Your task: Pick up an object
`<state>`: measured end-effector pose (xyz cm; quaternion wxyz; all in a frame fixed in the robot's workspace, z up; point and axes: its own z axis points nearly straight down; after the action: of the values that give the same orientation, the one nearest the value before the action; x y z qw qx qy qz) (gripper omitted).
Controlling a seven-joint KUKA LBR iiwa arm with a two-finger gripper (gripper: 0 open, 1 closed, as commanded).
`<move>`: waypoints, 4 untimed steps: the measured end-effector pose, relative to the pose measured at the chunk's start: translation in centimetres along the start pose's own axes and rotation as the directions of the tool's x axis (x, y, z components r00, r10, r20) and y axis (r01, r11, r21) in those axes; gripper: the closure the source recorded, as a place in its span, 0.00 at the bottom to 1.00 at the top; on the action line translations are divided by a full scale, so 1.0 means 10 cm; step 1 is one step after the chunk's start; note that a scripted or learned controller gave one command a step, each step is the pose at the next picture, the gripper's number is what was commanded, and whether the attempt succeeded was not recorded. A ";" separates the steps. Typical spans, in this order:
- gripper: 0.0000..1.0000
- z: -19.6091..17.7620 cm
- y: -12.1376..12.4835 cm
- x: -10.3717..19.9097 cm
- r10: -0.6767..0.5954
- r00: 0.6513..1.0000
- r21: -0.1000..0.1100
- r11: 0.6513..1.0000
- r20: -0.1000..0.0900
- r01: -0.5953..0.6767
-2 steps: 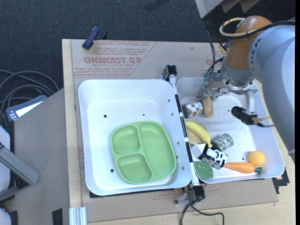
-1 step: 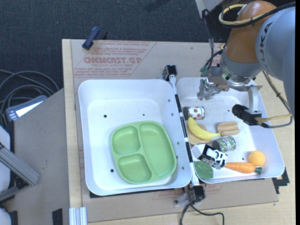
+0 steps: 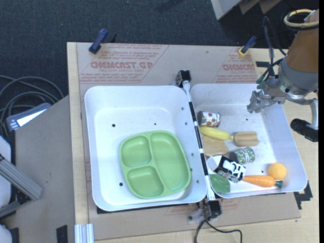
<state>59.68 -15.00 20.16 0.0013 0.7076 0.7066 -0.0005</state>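
The arm entered from the right, its gripper [image 3: 257, 104] poised over the right bin's [image 3: 223, 92] far corner, holding nothing; whether it was open could not be told. The objects lay nearer: banana [image 3: 215, 133], carrot [image 3: 259, 181], orange [image 3: 277, 171]. The left bin [image 3: 101, 100] held a green divided plate [image 3: 153, 163].

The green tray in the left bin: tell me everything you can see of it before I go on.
The green tray is a light green, plastic-looking dish with rounded corners and three compartments: two in its upper half, one wider along the lower half, split by raised ridges. It lies flat, right side up, turned slightly askew, in the lower right part of the left bin. Nothing lies in it and nothing touches it but the bin floor. The gripper is away over the right bin.
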 end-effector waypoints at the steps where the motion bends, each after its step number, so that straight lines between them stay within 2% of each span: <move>1: 0.00 0.00 0.00 0.01 -0.001 1.000 0.000 1.000 -0.001 0.001; 2: 0.00 1.06 -0.44 0.44 -0.001 1.000 0.002 1.000 -0.003 0.001; 3: 0.00 1.15 0.29 -0.06 -0.002 1.000 -0.003 1.000 0.000 0.002; 4: 0.00 1.16 0.67 -0.34 -0.003 1.000 0.020 1.000 -0.005 0.003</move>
<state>66.37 -18.42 8.56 -0.0077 0.7066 0.7076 -0.0057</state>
